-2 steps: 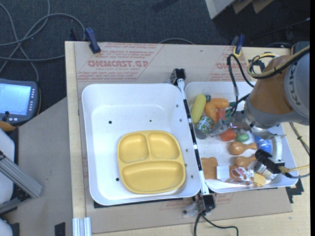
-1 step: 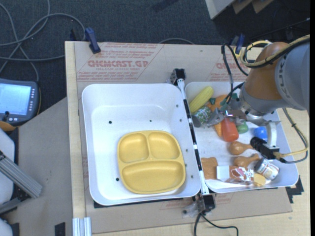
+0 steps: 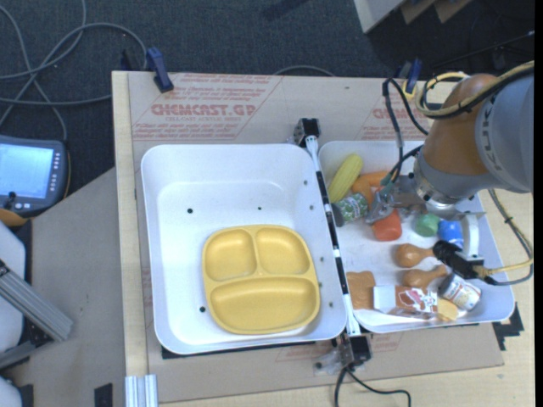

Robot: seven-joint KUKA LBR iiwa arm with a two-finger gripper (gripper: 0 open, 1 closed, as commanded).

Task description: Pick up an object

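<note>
Hovering low in the right bin (image 3: 501, 308), the hand (image 3: 392, 200), its grip state impossible to tell, sits just above the red block (image 3: 388, 226), beside the corn (image 3: 345, 177).

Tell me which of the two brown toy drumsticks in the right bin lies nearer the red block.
The upper brown toy drumstick, just below the red block. The lower brown drumstick sits farther down, towards the bin's front edge.

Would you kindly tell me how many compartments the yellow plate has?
3: two smaller ones along the far side of the yellow plate and one wide one along its near side, in the left bin.
</note>
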